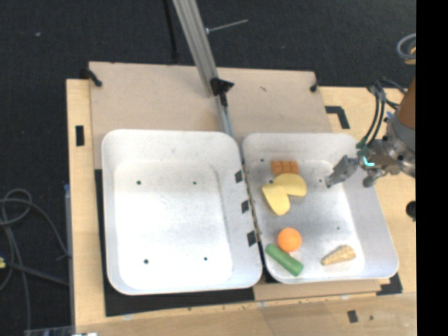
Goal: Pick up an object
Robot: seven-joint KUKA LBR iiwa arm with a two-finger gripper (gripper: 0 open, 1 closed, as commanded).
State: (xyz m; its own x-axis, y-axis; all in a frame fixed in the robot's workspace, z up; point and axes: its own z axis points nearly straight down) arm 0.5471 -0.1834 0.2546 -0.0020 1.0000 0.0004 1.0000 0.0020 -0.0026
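Observation:
The right bin (371,219) holds several small items. A brown ridged block (285,166) lies near its far wall, with two yellow pieces (283,192) just in front of it. An orange ball (289,239) rests beside a green cylinder (283,260) at the near left corner. A tan wedge (338,255) lies near the front right. My gripper (354,176) hovers over the bin's far right part, open, with nothing between its fingers. It stands to the right of the yellow pieces and apart from every item.
The left bin (175,212) sits beside the right one, their walls touching along the middle. A slanted metal pole (197,37) rises from the bench behind the bins. Cables (17,222) lie on the dark floor at the left.

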